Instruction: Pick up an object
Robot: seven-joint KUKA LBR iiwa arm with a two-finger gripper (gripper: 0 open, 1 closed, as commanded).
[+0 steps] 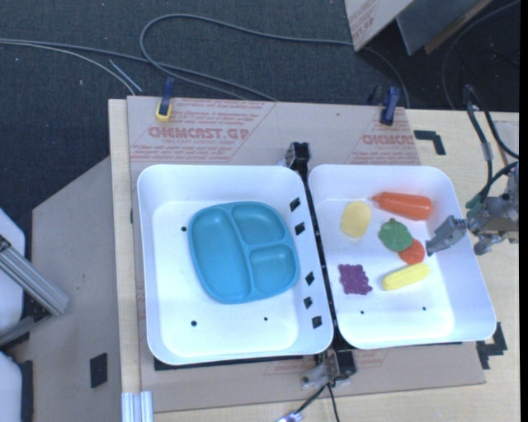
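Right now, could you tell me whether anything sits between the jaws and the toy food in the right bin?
Nothing visible does. The gripper hangs just right of the red piece and the corn, with bare right bin floor around it.

- Red print reading "CHEMCAST GP" runs across the brown protective sheet [206,124] on the surface, at 12 o'clock of the left bin [157,198].
- The same red brand print repeats at 12 o'clock of the right bin [445,185], only partly legible.
- Smaller red lines around both prints are too small to read.
- A cardboard box [371,21] at the top edge carries red print, unreadable.
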